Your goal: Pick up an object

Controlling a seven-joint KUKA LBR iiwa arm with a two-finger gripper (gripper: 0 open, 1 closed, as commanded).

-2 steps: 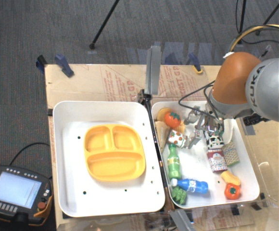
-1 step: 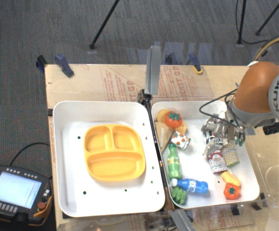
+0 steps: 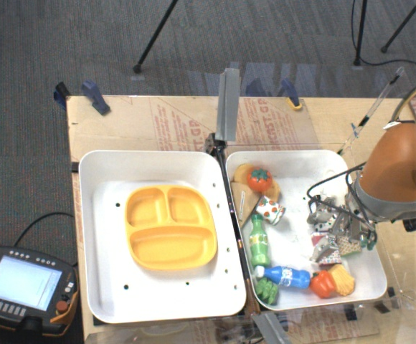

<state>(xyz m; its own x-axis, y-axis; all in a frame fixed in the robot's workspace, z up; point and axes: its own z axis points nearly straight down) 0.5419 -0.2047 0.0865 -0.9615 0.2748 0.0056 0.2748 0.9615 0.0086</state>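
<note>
My gripper (image 3: 331, 226) hangs low over the right side of the right bin (image 3: 294, 160), below the arm's orange band (image 3: 398, 165). Directly under and just in front of it lies a small patterned red-and-white item (image 3: 335, 249). Nearer the front sit an orange pepper (image 3: 323, 284) and a yellow ridged piece (image 3: 343, 279). A blue-and-white bottle (image 3: 288, 276) lies flat at the front. A green bottle (image 3: 258, 241) lies along the left wall. Whether anything is in the gripper is hidden by its dark body.
A red tomato (image 3: 260, 180) on a tan piece and a dotted white cup (image 3: 269, 211) sit at the back left of the right bin, with a green toy (image 3: 267, 291) in the front corner. The left bin (image 3: 97, 192) holds a yellow divided plate (image 3: 171, 226).
</note>
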